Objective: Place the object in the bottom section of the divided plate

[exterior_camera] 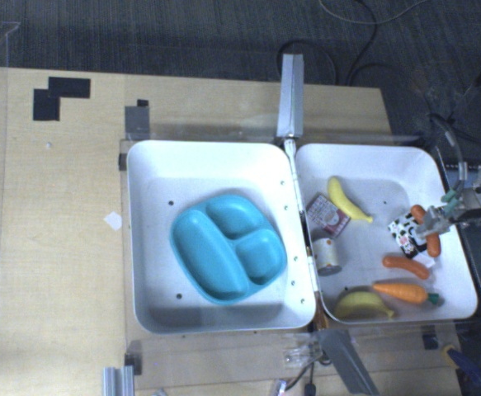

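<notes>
a pale wooden bench (50, 246) carries two shallow white bins side by side; beyond its far edge lies dark grey carpet (182, 15) with a thin cable (372, 11) looping across it; black tape shapes (58, 97) sit on the bench's far left, and a metal post (291, 93) rises at the far end of the seam between the bins; the left bin (149, 188) holds a blue divided plate (228, 246), lying at a slant, with one long section and two smaller ones, all bare; the right bin (389, 167) holds the loose things: a yellow banana (345, 199) near the far side, a small printed packet (324, 215) and a grey can (327, 256) close to the dividing wall, a second, greenish banana (364, 304) at the near edge, a carrot (403, 292) just beside it, an orange-red sausage-shaped piece (405, 265) above the carrot, and a black-and-white spotted toy (405, 231) toward the right wall; the gripper (438, 221) reaches in from the right, low over the spotted toy and a small orange piece (432, 246) beside it; whether it is clenched, released or grasping anything i cannot tell, since its tips blur into those things; which of these things is the task's object i cannot tell either; all of them lie in the right bin, apart from the plate.
</notes>
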`<action>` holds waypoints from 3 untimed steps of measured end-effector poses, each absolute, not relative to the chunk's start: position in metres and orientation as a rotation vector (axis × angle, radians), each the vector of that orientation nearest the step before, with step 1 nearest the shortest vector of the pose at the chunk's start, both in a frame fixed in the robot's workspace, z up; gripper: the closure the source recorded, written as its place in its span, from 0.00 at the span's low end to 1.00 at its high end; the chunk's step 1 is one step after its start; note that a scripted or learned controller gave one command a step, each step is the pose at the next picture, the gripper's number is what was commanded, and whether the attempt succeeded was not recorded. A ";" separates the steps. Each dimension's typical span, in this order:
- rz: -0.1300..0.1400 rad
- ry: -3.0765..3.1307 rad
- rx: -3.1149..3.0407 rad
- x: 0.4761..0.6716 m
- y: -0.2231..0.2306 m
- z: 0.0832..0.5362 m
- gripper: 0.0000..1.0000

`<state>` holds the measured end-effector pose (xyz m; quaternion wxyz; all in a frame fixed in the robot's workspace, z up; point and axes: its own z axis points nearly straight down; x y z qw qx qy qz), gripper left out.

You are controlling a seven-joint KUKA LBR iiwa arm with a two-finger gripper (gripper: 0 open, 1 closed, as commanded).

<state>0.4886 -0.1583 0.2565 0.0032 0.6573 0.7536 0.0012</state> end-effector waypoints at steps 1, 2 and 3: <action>0.005 2.306 2.126 0.488 -0.159 0.253 1.00; 0.005 2.291 2.141 0.489 -0.145 0.248 1.00; 0.004 2.338 2.091 0.489 -0.116 0.226 1.00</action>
